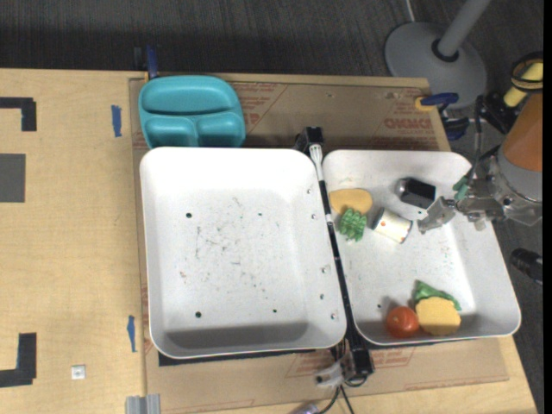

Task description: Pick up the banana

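Nothing lifted yet: what I take for the banana (349,201) lies upper left in the right bin (483,274). The gripper (442,211) hangs well right of it, open or closed I can't tell.

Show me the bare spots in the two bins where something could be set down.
The left bin is bare across its whole floor. In the right bin, the middle is free, between the white block above and the tomato below. It is crowded near the divider's top and the front edge, and the gripper hangs over the upper right.
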Robot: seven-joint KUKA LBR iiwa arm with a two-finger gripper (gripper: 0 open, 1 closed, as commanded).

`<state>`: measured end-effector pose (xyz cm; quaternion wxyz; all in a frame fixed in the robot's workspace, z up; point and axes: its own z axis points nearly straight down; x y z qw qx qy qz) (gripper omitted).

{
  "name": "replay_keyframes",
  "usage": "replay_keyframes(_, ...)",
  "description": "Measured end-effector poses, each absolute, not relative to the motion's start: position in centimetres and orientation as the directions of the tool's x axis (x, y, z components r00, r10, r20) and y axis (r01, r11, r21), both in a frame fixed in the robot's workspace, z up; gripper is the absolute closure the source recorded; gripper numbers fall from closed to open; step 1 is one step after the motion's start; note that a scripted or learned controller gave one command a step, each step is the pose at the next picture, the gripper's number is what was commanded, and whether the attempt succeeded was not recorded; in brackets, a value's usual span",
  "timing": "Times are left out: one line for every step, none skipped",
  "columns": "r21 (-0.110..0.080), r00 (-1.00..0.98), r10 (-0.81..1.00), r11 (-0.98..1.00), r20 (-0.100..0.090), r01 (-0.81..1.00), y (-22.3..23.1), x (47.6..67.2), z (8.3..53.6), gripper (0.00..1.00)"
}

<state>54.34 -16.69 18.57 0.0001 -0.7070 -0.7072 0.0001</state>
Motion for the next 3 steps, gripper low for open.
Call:
replay_keyframes(-0.002,0.085,0.996,-0.085,0.001,0.996,-15.7,47.9,15.4,0.0)
replay_keyframes(0.0,-0.076,0.997,0.076,0.001,0.997,-11.1,47.9,8.5,0.0)
replay_keyframes(0.003,-0.076,0.997,0.076,0.001,0.997,-11.0,48.0,9.5,1.0)
